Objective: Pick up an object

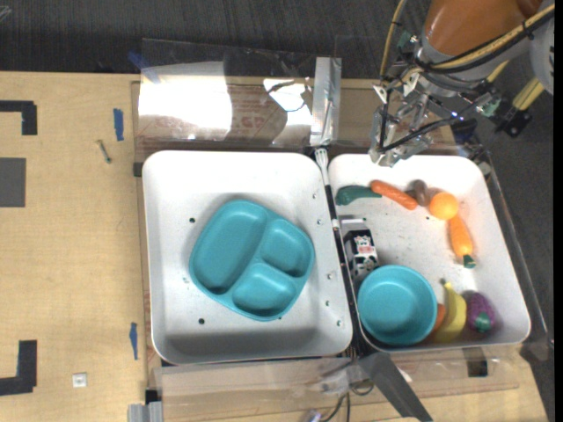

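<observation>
My gripper (393,150) hangs over the far rim of the right bin (503,262), its fingers apart and nothing between them. Just in front of it lie a small teal piece (352,194), a carrot (393,194), a brown item (418,187) and an orange (443,205). A second carrot (461,238) rests by the right wall. Near the front stand a teal bowl (396,303), a banana (453,310) and a purple eggplant (479,313). A small black and white item (361,246) lies by the left wall.
The left bin (167,192) holds a teal divided plate (252,258). A clear plastic sheet and a metal bracket (324,104) stand behind the bins. The arm's cables and orange band (475,16) hang above the right bin's far corner.
</observation>
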`<action>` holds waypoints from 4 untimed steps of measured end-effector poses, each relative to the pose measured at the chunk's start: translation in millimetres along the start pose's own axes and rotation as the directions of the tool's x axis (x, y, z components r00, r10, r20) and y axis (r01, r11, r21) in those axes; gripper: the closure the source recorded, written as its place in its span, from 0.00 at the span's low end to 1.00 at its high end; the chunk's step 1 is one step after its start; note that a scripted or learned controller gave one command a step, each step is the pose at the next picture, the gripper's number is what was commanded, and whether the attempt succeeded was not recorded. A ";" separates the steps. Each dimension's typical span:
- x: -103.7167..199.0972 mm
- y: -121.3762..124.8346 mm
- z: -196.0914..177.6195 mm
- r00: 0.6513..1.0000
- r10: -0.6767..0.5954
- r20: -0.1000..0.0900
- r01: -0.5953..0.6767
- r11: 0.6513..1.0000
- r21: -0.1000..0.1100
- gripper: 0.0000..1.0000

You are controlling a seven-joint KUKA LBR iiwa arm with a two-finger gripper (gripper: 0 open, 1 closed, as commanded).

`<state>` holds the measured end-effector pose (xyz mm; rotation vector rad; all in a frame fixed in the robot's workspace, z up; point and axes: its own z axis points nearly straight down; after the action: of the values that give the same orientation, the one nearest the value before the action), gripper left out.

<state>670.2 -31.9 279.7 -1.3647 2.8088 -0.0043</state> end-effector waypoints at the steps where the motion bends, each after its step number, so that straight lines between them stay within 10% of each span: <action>1: -2.6 -0.9 -13.2 1.000 0.002 0.010 -0.003 1.000 0.008 1.00; 2: -5.1 -1.9 -26.3 1.000 0.005 0.020 -0.005 1.000 0.015 1.00; 3: 15.5 -1.3 9.9 0.969 -0.247 -0.008 0.247 0.969 -0.012 1.00; 4: 15.1 -1.4 8.9 0.969 -0.247 -0.007 0.247 0.969 -0.010 0.00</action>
<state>662.1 -44.6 270.6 -1.7107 2.6268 -0.0010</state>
